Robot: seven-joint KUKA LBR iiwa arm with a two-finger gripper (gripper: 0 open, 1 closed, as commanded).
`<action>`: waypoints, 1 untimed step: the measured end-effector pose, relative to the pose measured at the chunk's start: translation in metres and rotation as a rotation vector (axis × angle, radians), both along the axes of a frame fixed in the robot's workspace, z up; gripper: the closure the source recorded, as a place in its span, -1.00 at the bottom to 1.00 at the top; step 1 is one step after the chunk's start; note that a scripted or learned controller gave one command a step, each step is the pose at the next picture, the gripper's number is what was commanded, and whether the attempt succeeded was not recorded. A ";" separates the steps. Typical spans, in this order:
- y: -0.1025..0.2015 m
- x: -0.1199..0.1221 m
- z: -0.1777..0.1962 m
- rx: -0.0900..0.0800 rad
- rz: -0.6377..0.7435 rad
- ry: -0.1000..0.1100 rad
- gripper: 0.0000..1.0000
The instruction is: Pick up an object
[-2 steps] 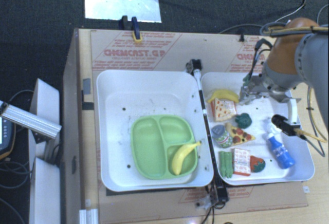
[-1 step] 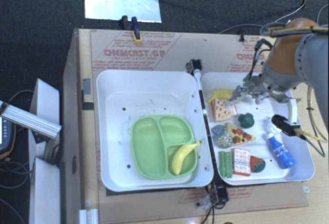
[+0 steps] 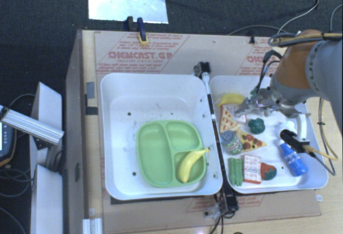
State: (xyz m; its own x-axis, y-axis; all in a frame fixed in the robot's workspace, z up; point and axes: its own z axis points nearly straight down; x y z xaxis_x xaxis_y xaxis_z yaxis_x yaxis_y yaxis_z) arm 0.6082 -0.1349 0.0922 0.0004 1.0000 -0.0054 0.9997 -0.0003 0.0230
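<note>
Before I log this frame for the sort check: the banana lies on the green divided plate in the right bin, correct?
Not quite. The banana does lie on the green divided plate, but that plate sits in the left bin, not the right one. The camera view shows it. The right bin holds the pizza slices, the blue bottle and other small items.

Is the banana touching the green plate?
Touching. The camera view shows the banana lying in the lower right compartment of the green plate, its tip resting over the plate's right rim.
</note>
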 end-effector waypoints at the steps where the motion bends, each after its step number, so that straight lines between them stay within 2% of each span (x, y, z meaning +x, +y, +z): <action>1: -0.008 -0.032 -0.002 0.006 0.003 0.012 -1.00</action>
